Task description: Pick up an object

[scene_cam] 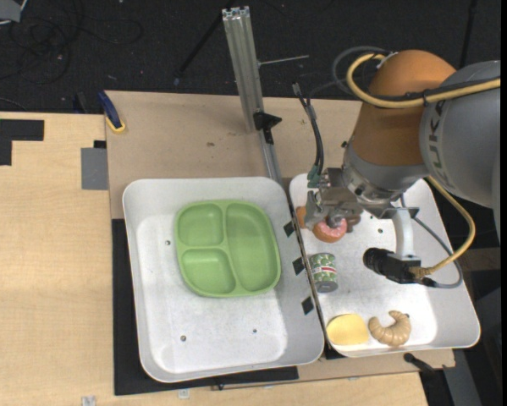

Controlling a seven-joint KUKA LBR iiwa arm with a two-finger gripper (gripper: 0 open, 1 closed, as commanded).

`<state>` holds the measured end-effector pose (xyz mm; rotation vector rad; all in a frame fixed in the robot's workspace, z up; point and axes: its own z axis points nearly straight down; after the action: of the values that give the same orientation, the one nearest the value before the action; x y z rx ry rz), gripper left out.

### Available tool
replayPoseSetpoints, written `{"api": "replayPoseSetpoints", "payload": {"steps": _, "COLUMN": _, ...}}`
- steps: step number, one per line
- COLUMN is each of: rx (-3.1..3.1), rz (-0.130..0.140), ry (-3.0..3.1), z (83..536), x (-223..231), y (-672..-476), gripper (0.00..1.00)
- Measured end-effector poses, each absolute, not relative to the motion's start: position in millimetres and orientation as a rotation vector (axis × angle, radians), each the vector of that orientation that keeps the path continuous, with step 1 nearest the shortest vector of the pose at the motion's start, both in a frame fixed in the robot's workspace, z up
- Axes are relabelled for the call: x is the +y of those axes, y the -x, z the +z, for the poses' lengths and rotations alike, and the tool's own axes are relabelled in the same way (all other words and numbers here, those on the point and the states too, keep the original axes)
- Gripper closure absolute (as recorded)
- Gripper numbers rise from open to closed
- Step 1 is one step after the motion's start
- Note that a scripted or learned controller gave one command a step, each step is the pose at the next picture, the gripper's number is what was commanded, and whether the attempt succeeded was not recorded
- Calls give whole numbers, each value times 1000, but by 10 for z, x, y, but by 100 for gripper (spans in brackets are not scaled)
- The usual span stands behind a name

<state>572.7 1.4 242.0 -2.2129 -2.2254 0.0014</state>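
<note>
Arm is reaching in from the right w/ the gripper (327, 214) sitting low over the right bin (456, 311), near its left wall. Right under the fingertips is a pink ring-shaped toy, prob. a doughnut (330, 228); fingers seem to be straddling its top edge, but can't tell if they're actually pinching it or just hovering spread, since the wrist is blocking the view. Wrist is pointing straight down, likely b/c a top-down grab suits a flat item lying on the bin floor. Other candidates are lying well apart: a small green-patterned can (324, 271) by the divider, a yellow disc (348, 330) and a tan croissant-like piece (390, 328) at the near edge. Left bin (151, 328) is holding a green sectioned plate (228, 249). Judging by this, the grasp isn't confirmed yet.
</note>
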Motion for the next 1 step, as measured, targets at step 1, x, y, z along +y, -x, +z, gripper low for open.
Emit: {"api": "replayPoseSetpoints", "payload": {"steps": 1, "rx": -2224, "rz": 5, "ry": 2212, "z": 2321, "x": 512, "y": -5575, "gripper": 100}}
